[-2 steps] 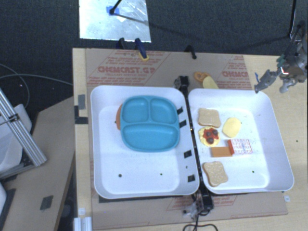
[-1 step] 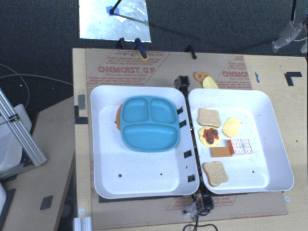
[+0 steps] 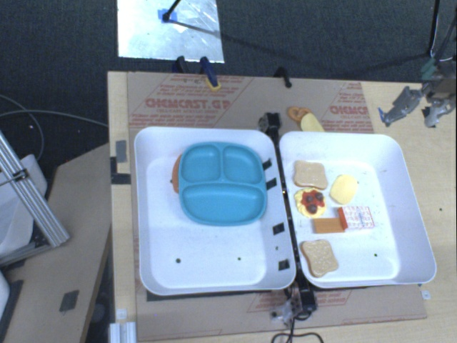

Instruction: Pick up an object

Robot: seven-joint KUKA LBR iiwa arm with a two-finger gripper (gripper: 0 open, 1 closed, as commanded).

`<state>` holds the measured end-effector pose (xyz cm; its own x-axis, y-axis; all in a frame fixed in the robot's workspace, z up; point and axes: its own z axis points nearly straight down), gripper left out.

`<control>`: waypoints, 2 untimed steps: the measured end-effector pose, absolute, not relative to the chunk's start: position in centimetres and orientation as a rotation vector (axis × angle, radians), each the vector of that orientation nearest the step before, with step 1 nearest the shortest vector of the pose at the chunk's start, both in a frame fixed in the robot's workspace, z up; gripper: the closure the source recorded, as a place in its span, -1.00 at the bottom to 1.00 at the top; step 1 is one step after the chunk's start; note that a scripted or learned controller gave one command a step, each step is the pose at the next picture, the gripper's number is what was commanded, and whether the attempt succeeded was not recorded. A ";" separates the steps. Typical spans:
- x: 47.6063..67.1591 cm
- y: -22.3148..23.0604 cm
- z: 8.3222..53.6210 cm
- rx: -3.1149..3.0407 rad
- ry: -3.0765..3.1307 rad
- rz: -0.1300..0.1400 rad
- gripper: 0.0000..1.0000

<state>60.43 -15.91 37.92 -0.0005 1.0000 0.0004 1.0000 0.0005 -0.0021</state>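
The right bin (image 3: pixel 400 191) holds several toy foods: a toast slice (image 3: pixel 310 174), a pale yellow piece (image 3: pixel 344 189), a small red-and-yellow pizza (image 3: pixel 312 201), a brown block (image 3: pixel 328 225), a red-and-white box (image 3: pixel 358 217) and a second toast slice (image 3: pixel 319 256). My gripper (image 3: pixel 414 113) hangs at the far right, above the bench beyond the bin's back right corner. Its two fingers stand apart, open, with nothing between them.
The left bin (image 3: pixel 157 249) bears a blue divided plate (image 3: pixel 222 183) with an orange item (image 3: pixel 174 174) peeking from under its left edge. A yellow piece (image 3: pixel 312 123) and a brown piece (image 3: pixel 296 113) lie on the cardboard behind the bins.
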 end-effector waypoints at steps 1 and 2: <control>61.9 -11.8 50.6 -2.220 -2.241 -0.015 -1.00; 63.9 -12.8 48.9 -2.221 -2.228 -0.003 -1.00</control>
<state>63.92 -12.80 48.94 -0.0031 1.0000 -0.0021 1.0000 0.0032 0.0045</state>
